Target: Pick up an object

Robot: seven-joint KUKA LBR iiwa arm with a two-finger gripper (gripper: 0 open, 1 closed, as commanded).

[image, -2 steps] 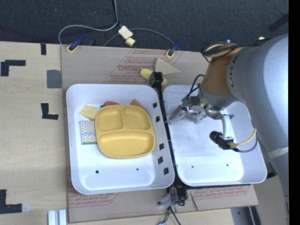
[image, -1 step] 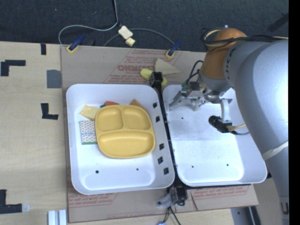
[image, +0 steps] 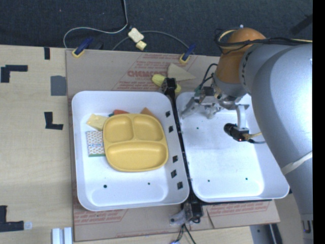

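Note:
A yellow divided plate (image: pixel 135 141) lies in the left bin (image: pixel 127 192). Partly under the plate's left rim are a pale yellow piece (image: pixel 96 121) and a checked cloth-like pad (image: pixel 94 142). Small red and orange bits (image: pixel 121 112) peek out behind the plate's far rim. My gripper (image: pixel 200 104) hangs over the far left corner of the right bin (image: pixel 228 182), close to the divider between the bins. I see nothing held in it. The orange-banded wrist (image: pixel 233 60) sits above it.
The grey arm (image: pixel 284 100) covers the right bin's right side. Behind the bins on the cardboard lie a yellow item (image: pixel 159 79), a tan scrap (image: pixel 182 72), blue clips (image: pixel 81 47) and a white cable (image: pixel 134 34). A black cable plug (image: pixel 234 131) hangs over the right bin.

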